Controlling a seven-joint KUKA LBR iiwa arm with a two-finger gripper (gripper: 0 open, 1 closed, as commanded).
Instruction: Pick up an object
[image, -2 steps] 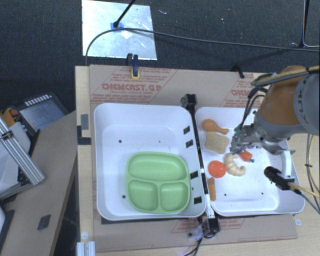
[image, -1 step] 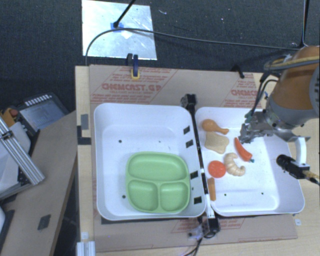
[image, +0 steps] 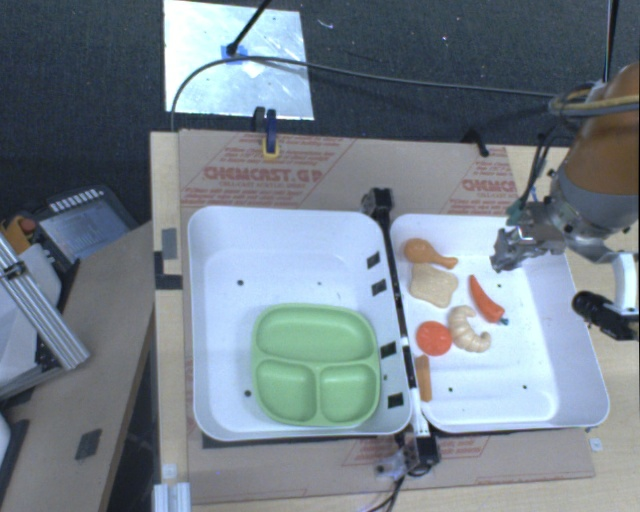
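gripper over right bin, jaw state unreadable. food cluster near divider: drumstick, carrot. bare floor toward right rim.

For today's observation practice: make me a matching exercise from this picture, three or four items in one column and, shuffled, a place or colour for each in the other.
Things:
1. divided plate
2. chili pepper
3. tomato
4. gripper

Descriptions:
A. round, red-orange, in the right bin
B. pale green, in the left bin
C. above the right bin's far side
D. long, red, just right of the croissant

Pairs: 1-B, 2-D, 3-A, 4-C
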